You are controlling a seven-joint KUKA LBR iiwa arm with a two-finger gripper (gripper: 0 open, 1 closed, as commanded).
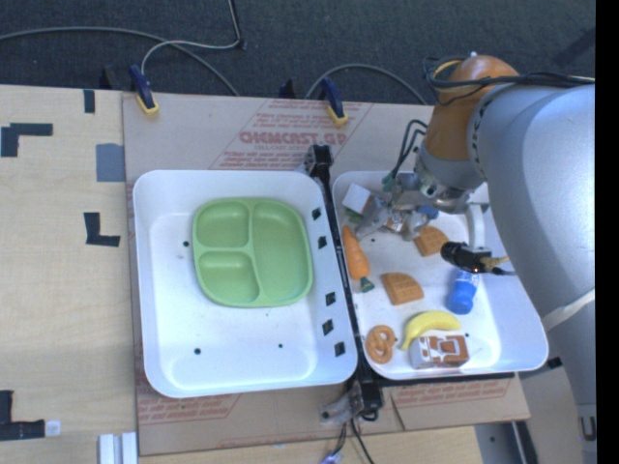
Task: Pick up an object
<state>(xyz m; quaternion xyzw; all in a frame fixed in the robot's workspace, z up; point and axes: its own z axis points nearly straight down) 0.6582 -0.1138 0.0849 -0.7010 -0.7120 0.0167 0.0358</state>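
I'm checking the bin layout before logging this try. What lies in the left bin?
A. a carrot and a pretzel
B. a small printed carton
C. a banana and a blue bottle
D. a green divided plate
D: the green divided plate lies by itself in the left bin, while the carrot, pretzel and banana lie in the right bin.

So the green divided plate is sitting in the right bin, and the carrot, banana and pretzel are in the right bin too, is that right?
Not quite. The camera view shows the green plate in the left bin, not the right one. The carrot, banana and pretzel are indeed in the right bin.
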